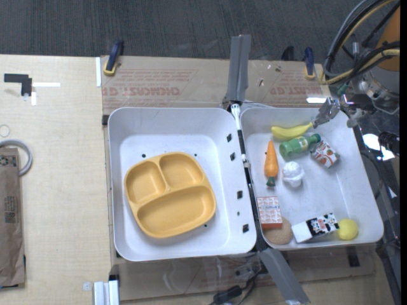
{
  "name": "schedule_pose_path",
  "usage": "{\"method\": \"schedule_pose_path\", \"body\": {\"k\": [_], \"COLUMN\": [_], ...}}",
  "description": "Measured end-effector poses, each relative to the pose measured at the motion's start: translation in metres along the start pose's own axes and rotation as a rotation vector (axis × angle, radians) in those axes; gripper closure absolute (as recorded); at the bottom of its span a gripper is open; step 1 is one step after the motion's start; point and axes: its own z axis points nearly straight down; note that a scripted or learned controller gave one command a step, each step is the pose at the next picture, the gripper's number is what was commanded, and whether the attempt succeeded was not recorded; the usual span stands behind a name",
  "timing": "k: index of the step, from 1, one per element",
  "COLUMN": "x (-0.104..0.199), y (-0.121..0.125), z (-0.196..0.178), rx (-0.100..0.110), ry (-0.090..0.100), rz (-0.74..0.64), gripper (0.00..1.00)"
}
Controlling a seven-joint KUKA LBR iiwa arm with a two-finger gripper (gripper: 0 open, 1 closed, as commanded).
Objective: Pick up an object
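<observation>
The right bin holds several small items. A yellow banana lies at the back, with a green bottle just in front of it and a red and white carton to the right. An orange carrot and a white ball lie mid-bin. At the front are a pink box, a brown disc, a black and white carton and a lemon. My gripper hovers at the bin's back right, just beyond the banana's right tip, with nothing visibly in it.
The left bin holds a yellow divided plate. A metal divider stands between the bins at the back. Cables and the arm crowd the upper right. A brown paper bag lies at the far left.
</observation>
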Motion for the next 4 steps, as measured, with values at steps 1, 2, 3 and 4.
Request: {"method": "schedule_pose_path", "body": {"k": [1, 2, 3, 4], "x": [-0.004, 0.029, 0.065, -0.011], "y": [-0.002, 0.01, 0.041, 0.035], "z": [-0.027, 0.052, 0.127, 0.119], "rx": [-0.002, 0.0, -0.022, -0.007], "ry": [-0.002, 0.0, -0.008, -0.004], "rz": [-0.089, -0.106, -0.305, -0.324], "gripper": [0.0, 0.0, 0.0, 0.0]}}
